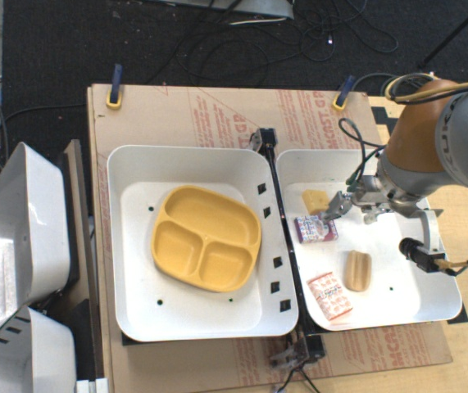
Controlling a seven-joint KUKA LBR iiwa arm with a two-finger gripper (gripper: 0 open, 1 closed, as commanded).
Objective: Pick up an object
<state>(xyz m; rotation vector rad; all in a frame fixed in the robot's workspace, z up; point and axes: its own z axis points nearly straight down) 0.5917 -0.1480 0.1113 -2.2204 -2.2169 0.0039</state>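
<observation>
1. Camera view, looking down at a slant: arm (430,133) enters from the right edge, grey body with the orange band above the wrist, reaching over the right bin (443,305).
2. Wrist is bent downward and toward the divider between the bins; the gripper (338,205) points down and left, low over the rear half of the right bin.
3. Gripper tip sits just beside a pale yellow block (315,200) and just above a small purple-and-white packet (315,229). Contact with either cannot be judged.
4. Whether the claw is spread or closed: cannot tell; the tip is too small and dark against the bin floor. Nothing visibly lies between its tips.
5. Other contents of the right bin: a tan bread-like roll (357,270) toward the middle, and a red-and-white packet (330,295) near the front wall. Both lie flat, apart from the gripper.
6. Left bin (127,219) holds a yellow divided tray (206,237), lying flat.
7. Both bins rest on a cardboard sheet (217,109).
</observation>
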